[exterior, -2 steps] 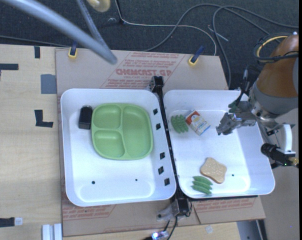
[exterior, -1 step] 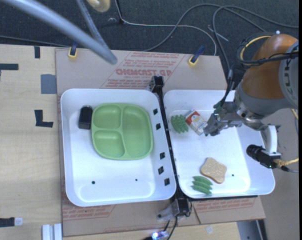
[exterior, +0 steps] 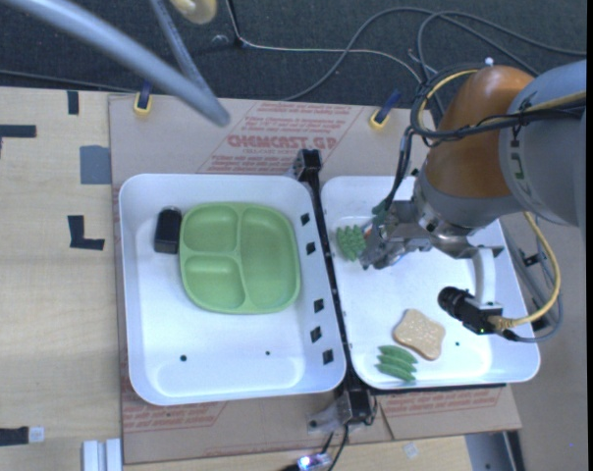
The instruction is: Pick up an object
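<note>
Two white bins sit side by side on your surface: the left bin (exterior: pixel 139 292) carries a green divided plate (exterior: pixel 241 258) with a small black block (exterior: pixel 167 231) touching its 9 o'clock edge, and the right bin (exterior: pixel 512 361) holds the likely targets. Your gripper (exterior: pixel 378 244) hangs low over that bin's 10 o'clock corner, just beside a ribbed green piece (exterior: pixel 350 242) that lies against the divider wall. You cannot tell from this slant how the jaws stand, and nothing is seen held between them. A toast slice (exterior: pixel 419 334) rests toward 6 o'clock, with a green pea pod (exterior: pixel 396 362) just beside it at the bin's near edge. You appear to be at the approach step, the grasp not yet made. Next you would need to centre over the ribbed green piece and descend squarely; its closeness to the wall leaves little room for one finger, so a slip is a fair risk.
</note>
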Robot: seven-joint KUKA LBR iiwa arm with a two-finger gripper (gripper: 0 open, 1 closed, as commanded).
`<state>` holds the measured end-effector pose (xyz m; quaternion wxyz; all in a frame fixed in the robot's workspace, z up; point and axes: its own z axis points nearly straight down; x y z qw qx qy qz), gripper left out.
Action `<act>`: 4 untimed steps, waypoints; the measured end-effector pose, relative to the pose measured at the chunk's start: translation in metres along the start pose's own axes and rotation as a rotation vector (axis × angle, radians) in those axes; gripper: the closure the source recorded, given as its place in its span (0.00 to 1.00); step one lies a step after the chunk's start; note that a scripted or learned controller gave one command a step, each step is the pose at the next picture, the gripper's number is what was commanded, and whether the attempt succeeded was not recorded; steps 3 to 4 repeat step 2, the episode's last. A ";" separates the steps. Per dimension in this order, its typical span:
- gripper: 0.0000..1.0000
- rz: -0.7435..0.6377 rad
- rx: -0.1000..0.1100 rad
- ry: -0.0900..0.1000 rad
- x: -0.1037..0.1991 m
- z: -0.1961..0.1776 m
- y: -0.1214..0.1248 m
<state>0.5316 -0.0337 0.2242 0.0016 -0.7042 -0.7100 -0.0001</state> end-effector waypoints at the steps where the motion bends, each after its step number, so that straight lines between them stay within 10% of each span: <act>1: 1.00 0.001 0.001 -0.001 0.056 0.011 -0.004; 2: 1.00 0.001 0.000 -0.001 0.108 0.002 -0.014; 4: 1.00 0.001 0.000 -0.001 0.108 0.002 -0.014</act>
